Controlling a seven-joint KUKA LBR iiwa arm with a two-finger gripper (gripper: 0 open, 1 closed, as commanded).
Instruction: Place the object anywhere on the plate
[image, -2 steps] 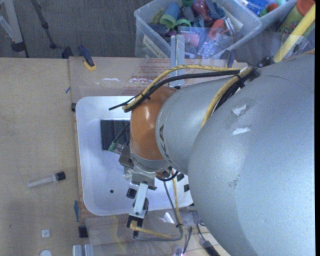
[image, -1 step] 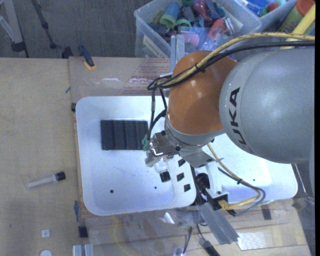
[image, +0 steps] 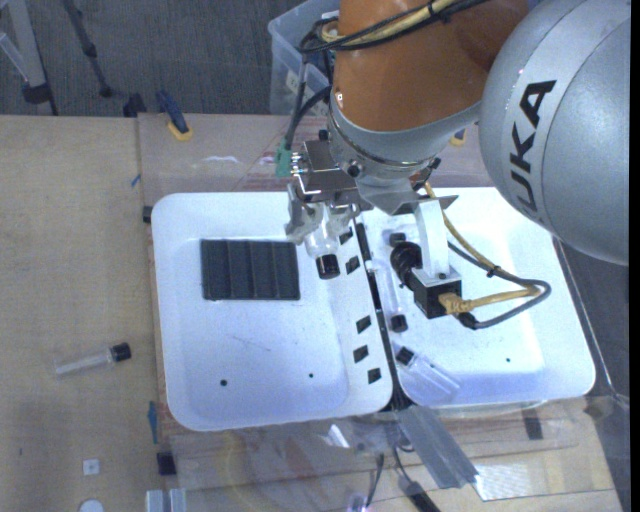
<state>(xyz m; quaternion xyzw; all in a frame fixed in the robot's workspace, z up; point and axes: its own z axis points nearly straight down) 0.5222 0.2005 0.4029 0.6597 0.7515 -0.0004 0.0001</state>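
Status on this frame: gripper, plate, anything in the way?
Gripper low over left white bin, near the divider. Dark ribbed rectangular plate lies left of it, bare. Fingers' state unclear; no held object discernible.

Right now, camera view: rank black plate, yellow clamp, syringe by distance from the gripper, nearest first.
1. Black plate: in the left bin, just left of the gripper.
2. Yellow clamp: on the bench past the left bin's far corner, up and left.
3. Syringe: on the bench left of the left bin, toward the near side, farthest.
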